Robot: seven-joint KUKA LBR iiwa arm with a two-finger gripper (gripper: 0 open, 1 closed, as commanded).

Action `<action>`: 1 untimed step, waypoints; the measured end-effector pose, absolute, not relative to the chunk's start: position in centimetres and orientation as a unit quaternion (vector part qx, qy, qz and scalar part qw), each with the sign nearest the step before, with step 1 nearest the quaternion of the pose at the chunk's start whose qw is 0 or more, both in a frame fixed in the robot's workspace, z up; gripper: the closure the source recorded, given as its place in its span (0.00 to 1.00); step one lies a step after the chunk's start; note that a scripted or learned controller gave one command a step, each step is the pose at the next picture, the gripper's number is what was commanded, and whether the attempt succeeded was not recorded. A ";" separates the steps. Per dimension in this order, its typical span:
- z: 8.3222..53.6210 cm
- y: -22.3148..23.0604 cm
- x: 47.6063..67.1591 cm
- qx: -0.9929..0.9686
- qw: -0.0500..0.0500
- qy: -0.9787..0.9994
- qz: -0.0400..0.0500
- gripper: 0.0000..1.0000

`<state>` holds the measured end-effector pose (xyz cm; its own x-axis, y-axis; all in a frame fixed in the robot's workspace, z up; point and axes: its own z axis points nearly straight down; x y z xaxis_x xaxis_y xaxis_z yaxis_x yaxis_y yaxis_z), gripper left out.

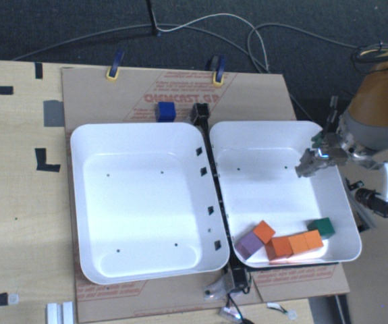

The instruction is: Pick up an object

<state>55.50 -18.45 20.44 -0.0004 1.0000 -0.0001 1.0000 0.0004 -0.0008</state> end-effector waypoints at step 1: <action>19.7 -12.8 55.4 -0.706 0.001 -0.709 0.000 1.00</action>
